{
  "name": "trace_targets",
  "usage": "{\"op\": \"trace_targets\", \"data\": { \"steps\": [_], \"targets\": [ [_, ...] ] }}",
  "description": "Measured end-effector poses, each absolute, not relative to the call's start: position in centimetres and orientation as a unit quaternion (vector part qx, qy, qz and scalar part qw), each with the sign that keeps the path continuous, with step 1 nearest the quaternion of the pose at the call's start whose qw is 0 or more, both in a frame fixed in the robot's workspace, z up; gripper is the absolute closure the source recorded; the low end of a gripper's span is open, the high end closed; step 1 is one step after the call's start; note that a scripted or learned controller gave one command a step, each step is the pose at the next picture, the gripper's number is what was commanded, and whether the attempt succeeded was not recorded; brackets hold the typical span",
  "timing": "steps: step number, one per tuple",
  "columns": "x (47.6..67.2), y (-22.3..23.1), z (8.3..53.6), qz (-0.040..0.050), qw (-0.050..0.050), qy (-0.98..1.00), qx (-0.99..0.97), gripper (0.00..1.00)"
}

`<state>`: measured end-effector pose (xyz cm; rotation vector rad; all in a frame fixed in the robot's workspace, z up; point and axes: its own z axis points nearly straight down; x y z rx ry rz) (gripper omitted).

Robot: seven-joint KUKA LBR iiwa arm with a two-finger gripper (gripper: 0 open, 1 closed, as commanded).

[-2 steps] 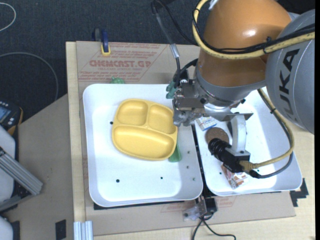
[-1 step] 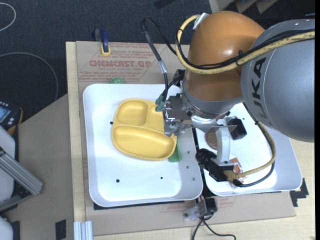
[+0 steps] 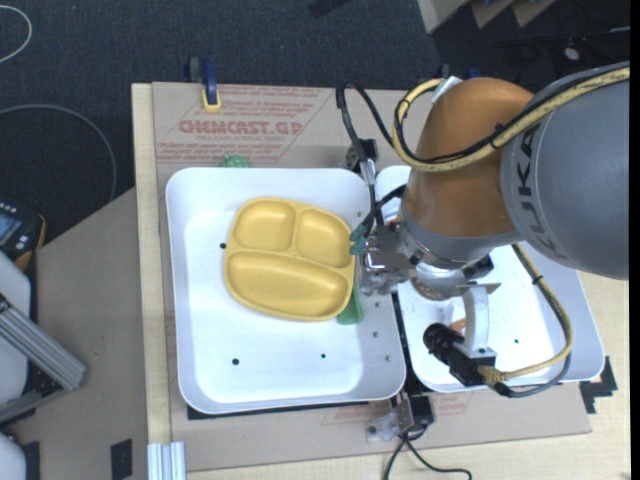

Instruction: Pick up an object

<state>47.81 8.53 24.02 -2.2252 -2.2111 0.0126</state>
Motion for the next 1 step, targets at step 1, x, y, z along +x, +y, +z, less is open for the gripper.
{"op": "trace_targets", "data": {
  "steps": [1],
  "targets": [
    [48.09, 9.55, 38.1, -0.0078, -0.005, -0.708, -0.706, 1.0]
  ]
}}
